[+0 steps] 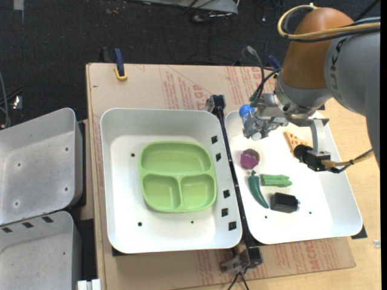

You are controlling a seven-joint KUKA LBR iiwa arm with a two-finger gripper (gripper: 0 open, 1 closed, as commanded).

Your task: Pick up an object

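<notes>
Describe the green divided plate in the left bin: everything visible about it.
The green divided plate is a light green, rounded-rectangle tray that looks like moulded plastic. Raised ribs split it into three compartments: one wide section along the far side and two smaller ones nearer the camera. All three look bare. It lies flat, right side up, near the middle of the left bin, resting on the bin floor, with nothing else touching it.

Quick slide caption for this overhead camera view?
Gripper hovers above the right bin near a purple toy; green tray fills the left bin.

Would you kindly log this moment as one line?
gripper: above right bin, back-left | nearest: purple object | left bin: green plate
</notes>
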